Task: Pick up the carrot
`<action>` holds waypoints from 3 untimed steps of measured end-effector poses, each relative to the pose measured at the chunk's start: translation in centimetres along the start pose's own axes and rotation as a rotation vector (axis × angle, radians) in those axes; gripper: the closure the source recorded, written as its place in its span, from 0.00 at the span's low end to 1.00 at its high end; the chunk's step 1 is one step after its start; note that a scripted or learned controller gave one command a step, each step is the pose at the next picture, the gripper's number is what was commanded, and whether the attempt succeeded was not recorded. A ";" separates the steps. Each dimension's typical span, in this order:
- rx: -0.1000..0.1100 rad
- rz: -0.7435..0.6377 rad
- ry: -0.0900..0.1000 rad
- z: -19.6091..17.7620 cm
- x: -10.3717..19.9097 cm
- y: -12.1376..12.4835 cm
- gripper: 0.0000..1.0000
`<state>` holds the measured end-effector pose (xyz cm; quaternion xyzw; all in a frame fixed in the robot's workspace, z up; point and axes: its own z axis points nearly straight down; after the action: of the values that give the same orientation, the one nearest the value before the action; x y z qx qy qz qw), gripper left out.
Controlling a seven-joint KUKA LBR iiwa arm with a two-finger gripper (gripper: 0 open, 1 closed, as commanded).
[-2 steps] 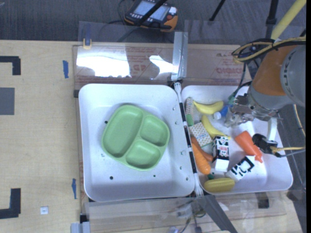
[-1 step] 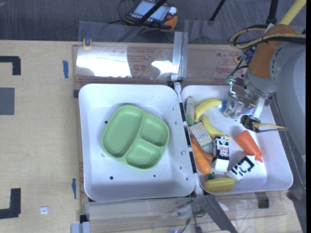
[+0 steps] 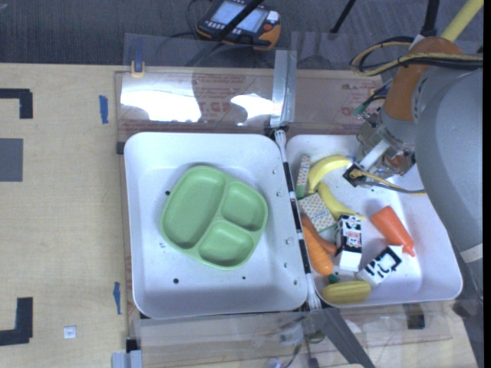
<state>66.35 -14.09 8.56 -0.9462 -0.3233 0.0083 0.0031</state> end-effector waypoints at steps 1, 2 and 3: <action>-0.002 0.450 0.015 0.0 -2.0 0.8 1.00; 0.022 0.431 0.015 -0.3 -1.5 1.9 1.00; 0.032 0.429 0.020 -0.5 -1.7 2.6 1.00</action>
<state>66.58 -17.24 9.03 -0.9933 -0.1142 0.0045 0.0197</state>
